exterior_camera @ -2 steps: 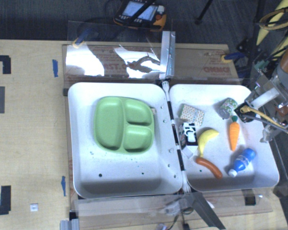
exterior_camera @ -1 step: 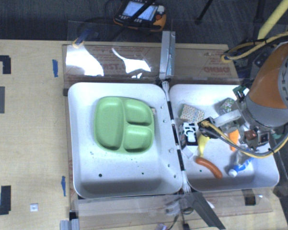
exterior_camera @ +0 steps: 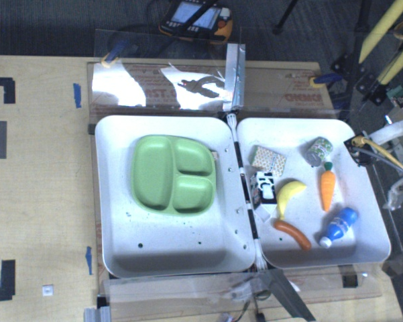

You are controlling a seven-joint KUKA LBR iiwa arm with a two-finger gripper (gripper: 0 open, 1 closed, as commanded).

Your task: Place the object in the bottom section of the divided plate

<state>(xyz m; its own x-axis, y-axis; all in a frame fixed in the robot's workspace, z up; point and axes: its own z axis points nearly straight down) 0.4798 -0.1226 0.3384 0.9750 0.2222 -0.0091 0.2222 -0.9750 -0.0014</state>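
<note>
Two white bins sit side by side on the bench (exterior_camera: 40,180). The left bin (exterior_camera: 121,247) holds a green divided plate (exterior_camera: 173,174), all its sections bare. Right of the plate, the right bin (exterior_camera: 369,247) carries a patterned packet (exterior_camera: 268,158), a black-and-white card (exterior_camera: 264,186), a yellow banana (exterior_camera: 290,194), a sausage (exterior_camera: 294,233), an orange carrot (exterior_camera: 328,186), a blue bottle (exterior_camera: 339,226) and a grey crumpled wad (exterior_camera: 318,150). Arm parts lie at the far right, and the fingers' state cannot be told.

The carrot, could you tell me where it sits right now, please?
The carrot lies in the right bin, between the banana and the blue bottle.
</note>
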